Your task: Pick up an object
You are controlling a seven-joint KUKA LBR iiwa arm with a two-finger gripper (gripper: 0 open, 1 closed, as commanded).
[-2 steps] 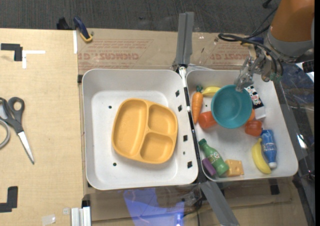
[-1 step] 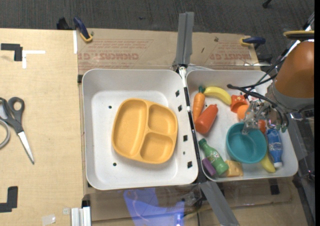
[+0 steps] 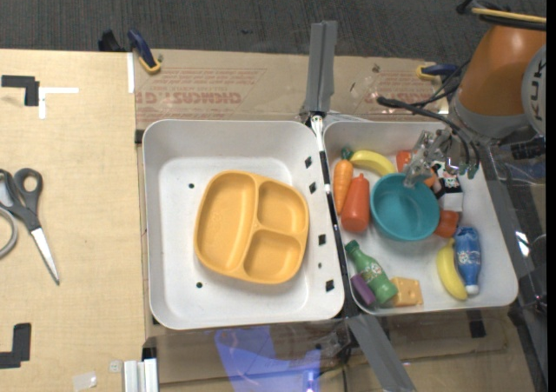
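Observation:
My gripper hangs over the back of the right bin, just above the far rim of a teal bowl. Around the bowl lie a carrot, a red-orange bottle, a yellow banana, a green bottle, a cheese cube, a second banana and a blue bottle. An orange-red piece sits against the bowl's right side. Nothing shows between the fingers.
The left bin holds a yellow divided plate. Scissors lie on the wooden bench at far left. Cables trail from the arm's wrist over the right bin's back edge. A cardboard sheet lies behind the bins.

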